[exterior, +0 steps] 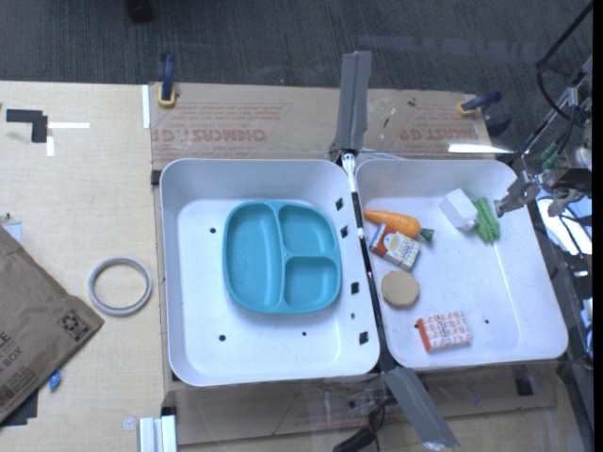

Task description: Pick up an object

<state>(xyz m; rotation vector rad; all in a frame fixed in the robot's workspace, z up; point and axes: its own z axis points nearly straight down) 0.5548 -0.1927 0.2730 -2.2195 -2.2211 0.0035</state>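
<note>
- Nearest the camera, in the right bin (528, 318), a red-and-white packet (444, 330) lies flat, with a tan round cookie-like disc (400, 290) just beyond it.
- Further in sit a small printed carton (396, 249) touching an orange carrot (394, 222), both close to the divider.
- Beyond those, a white block (459, 208) lies just beside a green ridged piece (486, 220).
- At the bin's far right rim, the gripper (520, 194) hovers near that pair; whether it is released or clenched I cannot tell, and nothing is seen in its grasp.
- Judging by this, the approach step is in hand; next it likely must centre over one item and descend.
- The left bin (188, 281) carries a teal divided plate (283, 256).
</note>
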